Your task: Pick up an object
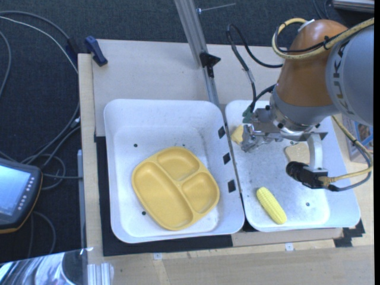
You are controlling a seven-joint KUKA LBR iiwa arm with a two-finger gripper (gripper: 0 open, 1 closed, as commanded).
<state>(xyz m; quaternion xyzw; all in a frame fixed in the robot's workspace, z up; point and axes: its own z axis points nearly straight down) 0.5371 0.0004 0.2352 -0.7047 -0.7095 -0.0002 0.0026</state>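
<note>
One target: corn cob lay lower right of frame, axis diagonal | your gripper sat up-left of it | grip state: can't tell

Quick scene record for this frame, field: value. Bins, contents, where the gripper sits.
left bin: holds a yellow divided tray, lying flat near the bin's middle
right bin: holds a corn cob near the front edge; a pale yellow object at the left wall, partly hidden by the arm
gripper: low over the right bin's back left, beside the pale yellow object
grasp: cannot tell; nothing seen held
corn cob: apart from the gripper, untouched
</note>
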